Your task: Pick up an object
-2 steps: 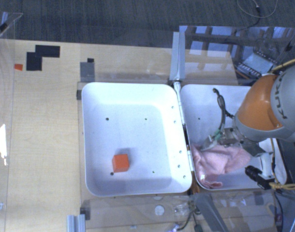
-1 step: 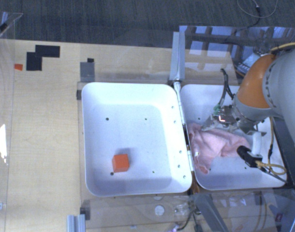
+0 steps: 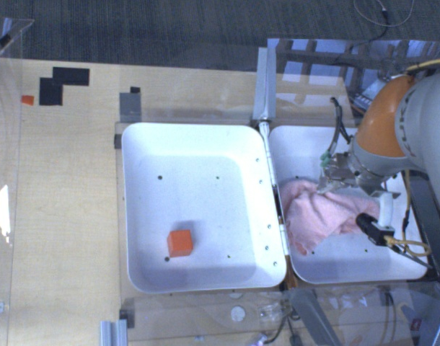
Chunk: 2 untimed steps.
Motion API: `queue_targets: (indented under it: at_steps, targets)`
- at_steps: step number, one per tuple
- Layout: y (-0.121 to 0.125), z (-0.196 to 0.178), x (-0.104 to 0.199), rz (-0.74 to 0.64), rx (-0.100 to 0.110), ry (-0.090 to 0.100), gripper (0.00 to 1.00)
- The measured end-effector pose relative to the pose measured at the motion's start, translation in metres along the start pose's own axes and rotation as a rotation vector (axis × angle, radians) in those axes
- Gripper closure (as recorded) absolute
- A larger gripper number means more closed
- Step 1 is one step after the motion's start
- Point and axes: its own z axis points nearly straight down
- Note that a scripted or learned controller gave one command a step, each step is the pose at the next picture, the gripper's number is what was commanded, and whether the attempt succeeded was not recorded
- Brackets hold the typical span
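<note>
A crumpled pink cloth (image 3: 317, 215) lies in the right bin (image 3: 350, 262), against its left wall. My gripper (image 3: 334, 181) is down at the cloth's upper right edge, under the grey wrist and orange band. A small orange cube (image 3: 180, 243) sits in the left bin (image 3: 191, 150), toward its lower left, far from the gripper.
A metal divider rail (image 3: 274, 193) runs between the two bins. The arm's body and cables (image 3: 400, 222) cover the right side of the right bin. Black blocks (image 3: 61, 83) and a small orange piece (image 3: 27, 100) lie on the bench at upper left.
</note>
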Motion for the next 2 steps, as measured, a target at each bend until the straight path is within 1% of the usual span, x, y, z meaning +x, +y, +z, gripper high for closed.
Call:
queue_targets:
  at_steps: [1, 2]
  targets:
    - [0.0434, -0.0249, -0.0047, -0.015, 0.019, 0.002, 1.0]
    - [0.0433, -0.0247, -0.0046, -0.015, 0.019, 0.002, 0.0]
